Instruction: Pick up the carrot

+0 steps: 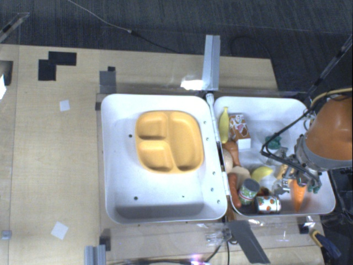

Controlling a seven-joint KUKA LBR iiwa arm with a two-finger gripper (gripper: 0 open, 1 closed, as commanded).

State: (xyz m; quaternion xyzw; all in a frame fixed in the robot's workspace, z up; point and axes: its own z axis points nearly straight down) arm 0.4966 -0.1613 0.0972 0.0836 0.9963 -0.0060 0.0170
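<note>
A: Carrot (298, 196) is the thing to take. It stands nearly upright at the near right corner of the right bin (259, 105), its thin end toward the bin's front wall.

B: Does the gripper (294, 181) hold it?

A: The gripper is directly over the carrot's top, under the orange band of the arm (331, 131). The wrist and cables cover the fingers, so I cannot tell if they are parted or closed, and I do not see the carrot between them.

B: Why is the arm so low there?

A: I think it comes straight down on the carrot because that corner of the right bin is crowded. A printed can (268, 204) lies just beside the carrot, toward the bin's middle, and a dark jar (249, 190) is next to that. A pale yellow lemon (263, 173) sits a little further back.

B: And the rest?

A: Along the right bin's left wall lie a banana (224, 123) and a small carton (238, 127). Beyond that wall, the left bin (118, 164) carries a yellow divided tray (168, 141), well apart from the carrot.
</note>
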